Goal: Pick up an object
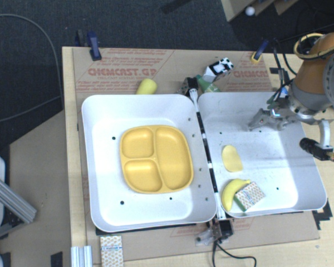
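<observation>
Camera view looks down on a bench (pixel 72 149) with two white bins side by side. Filling the middle of the left bin (pixel 100 121) is a yellow plate (pixel 156 158) with three compartments, lying flat. The right bin (pixel 300 177) holds three small things toward its lower left: a pale yellow oval piece (pixel 232 158) lying flat near the divider, and below it a banana (pixel 230 192) curved along the bin's lower left corner, with a small patterned box (pixel 250 195) touching the banana's right side. The arm (pixel 317 71) comes in at the upper right of the frame, its orange band above the grey wrist. The gripper (pixel 269 118) sits over the upper part of the right bin, well apart from the oval piece, the banana and the box; nothing is seen between its fingers (pixel 257 121), and whether they are apart or together I cannot tell from this angle. Above the bins on the bench, a small yellow thing (pixel 147 86) lies near the left bin's top edge, and a black-and-white toy (pixel 219 68) sits near the top of the divider. A blue clamp (pixel 93 45) grips the bench's upper left edge.
</observation>
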`<state>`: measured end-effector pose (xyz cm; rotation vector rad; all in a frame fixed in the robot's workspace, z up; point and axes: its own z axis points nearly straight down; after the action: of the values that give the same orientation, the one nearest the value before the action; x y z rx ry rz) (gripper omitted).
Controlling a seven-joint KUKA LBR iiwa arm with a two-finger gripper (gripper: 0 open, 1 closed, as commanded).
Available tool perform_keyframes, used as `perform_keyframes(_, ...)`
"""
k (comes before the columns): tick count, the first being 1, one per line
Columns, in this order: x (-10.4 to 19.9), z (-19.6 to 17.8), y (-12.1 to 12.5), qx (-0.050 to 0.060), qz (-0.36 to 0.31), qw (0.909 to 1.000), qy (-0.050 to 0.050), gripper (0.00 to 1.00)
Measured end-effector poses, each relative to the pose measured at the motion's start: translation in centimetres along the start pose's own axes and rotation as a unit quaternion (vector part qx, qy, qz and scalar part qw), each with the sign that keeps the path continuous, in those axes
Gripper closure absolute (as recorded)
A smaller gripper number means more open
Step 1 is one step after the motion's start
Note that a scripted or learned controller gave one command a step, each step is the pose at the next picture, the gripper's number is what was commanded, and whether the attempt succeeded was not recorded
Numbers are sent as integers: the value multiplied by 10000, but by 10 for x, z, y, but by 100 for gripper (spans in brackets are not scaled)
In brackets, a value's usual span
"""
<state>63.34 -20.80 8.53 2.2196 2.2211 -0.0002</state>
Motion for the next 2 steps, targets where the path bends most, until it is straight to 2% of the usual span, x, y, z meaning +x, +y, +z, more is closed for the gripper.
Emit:
perform_keyframes(1, 59, 1, -74, 8, 2, 10000, 9, 0)
perform_keyframes(2, 4, 0, -22, 1, 4, 10000, -1, 0)
